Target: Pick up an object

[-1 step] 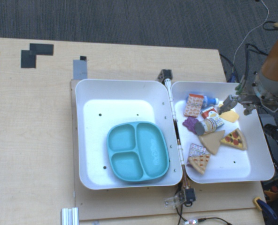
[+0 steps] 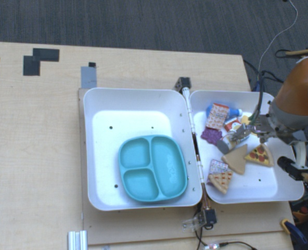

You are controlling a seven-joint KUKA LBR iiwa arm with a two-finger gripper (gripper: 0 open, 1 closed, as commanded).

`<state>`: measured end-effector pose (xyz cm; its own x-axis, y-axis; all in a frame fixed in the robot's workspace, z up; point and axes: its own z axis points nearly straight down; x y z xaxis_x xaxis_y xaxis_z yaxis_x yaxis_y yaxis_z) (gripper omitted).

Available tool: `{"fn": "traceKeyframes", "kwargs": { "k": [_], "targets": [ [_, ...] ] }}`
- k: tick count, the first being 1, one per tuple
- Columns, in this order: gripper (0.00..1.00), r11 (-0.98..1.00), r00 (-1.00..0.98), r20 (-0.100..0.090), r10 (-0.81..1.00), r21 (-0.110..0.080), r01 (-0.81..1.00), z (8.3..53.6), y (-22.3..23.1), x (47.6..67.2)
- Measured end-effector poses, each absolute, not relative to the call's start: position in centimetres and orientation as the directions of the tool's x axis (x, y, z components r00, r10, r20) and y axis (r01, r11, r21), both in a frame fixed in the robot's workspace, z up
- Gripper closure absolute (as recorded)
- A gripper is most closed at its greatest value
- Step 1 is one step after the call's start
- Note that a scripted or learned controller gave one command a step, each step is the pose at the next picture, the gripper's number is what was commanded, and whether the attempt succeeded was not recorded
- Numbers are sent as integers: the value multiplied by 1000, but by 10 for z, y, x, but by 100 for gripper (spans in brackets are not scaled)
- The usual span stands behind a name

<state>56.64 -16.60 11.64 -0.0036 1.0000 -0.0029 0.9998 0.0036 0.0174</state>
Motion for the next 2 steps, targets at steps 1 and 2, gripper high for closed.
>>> {"fn": "traceKeyframes", "kwargs": {
  "k": [1,2],
  "targets": [
    [0,3,-3,-2,1000,20,1000,111,-149,548],
    [0,2,-2,-3,1000,22,1000,110,-142,543]
  ]
}}
